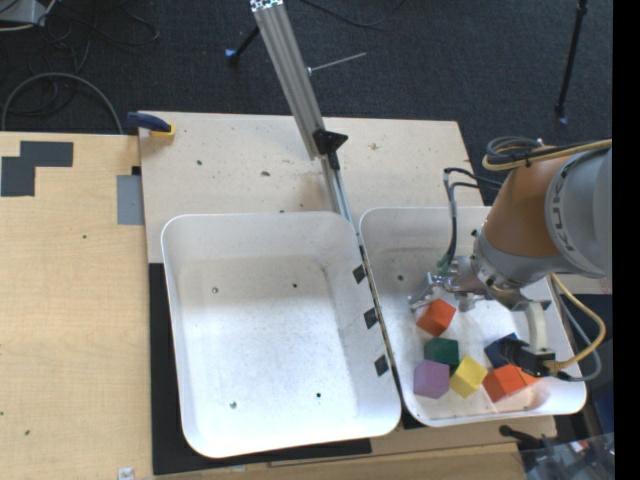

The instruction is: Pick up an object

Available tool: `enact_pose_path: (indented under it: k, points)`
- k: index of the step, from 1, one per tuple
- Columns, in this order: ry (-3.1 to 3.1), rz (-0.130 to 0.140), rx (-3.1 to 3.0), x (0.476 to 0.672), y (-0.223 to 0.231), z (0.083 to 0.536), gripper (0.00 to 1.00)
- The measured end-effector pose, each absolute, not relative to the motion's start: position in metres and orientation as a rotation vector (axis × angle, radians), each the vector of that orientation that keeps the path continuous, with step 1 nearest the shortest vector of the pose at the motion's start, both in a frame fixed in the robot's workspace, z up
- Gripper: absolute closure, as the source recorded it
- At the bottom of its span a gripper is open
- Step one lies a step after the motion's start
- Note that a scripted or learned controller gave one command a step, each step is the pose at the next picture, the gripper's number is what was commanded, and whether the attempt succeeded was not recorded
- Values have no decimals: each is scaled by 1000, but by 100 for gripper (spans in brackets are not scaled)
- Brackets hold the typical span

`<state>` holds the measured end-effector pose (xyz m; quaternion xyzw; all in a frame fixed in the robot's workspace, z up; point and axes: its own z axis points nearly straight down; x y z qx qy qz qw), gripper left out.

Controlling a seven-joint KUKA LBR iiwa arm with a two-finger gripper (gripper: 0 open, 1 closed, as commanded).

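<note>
Near the middle of the right bin [400, 230], an orange cube [436, 317] lies just below the hand [447, 286], which hangs at the cube's 12 o'clock so close that touching cannot be told, nor whether it is apart or together. Toward 5 o'clock from that cube cluster a dark green cube [441, 351], a purple cube [432, 379], a yellow cube [468, 376], a second orange block [508, 381] and a dark blue piece [503, 349]. At 9 o'clock sits the left bin [200, 243], both on the tabletop [230, 158].
</note>
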<state>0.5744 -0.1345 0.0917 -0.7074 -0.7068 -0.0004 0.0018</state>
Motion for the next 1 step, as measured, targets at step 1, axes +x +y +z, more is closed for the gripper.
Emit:
enact_pose_path:
  k: [1]
  points:
    - [-2225, -2, -2222, 569, -98, 93, 0]
